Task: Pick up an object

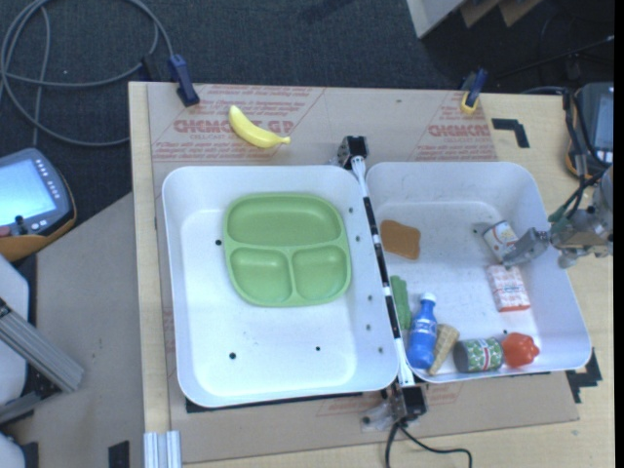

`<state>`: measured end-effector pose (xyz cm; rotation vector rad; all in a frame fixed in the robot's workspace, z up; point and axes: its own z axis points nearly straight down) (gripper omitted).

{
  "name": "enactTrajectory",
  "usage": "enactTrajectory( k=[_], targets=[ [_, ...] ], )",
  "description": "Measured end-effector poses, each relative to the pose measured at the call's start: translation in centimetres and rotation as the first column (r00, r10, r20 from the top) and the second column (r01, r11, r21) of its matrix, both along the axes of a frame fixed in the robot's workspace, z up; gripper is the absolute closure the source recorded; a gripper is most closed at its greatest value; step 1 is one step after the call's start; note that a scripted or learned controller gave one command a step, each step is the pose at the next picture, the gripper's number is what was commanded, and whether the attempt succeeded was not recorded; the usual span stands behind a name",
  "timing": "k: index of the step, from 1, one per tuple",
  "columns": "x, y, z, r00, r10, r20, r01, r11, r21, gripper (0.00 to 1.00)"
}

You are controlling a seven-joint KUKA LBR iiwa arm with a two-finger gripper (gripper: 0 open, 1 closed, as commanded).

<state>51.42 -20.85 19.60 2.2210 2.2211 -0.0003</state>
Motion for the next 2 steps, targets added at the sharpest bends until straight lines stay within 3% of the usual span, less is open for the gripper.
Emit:
enactTrajectory(
  k=[1,2],
  targets=[
    [-0.7,-1.5,-8.1,1.000,0.000,-0.002,0.000,1.000,0.001,0.00],
    [6.0,-0.4,-7.5,1.000,0.001,0.002,-0.001,1.000,0.000,0.00]
  ],
)
